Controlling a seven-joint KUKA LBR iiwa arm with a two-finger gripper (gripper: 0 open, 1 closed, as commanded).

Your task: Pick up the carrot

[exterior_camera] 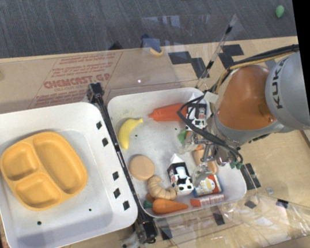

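The carrot looks like smooth, slightly glossy plastic. Both white bins have a matt plastic look; the yellow tray appears satin. The arm's orange band seems semi-gloss, perhaps painted metal.

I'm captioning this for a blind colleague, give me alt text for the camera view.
The arm's gripper hovers over the right bin, apart from the carrot lying at its near edge among a banana and other toy foods. The left bin holds a yellow divided plate.
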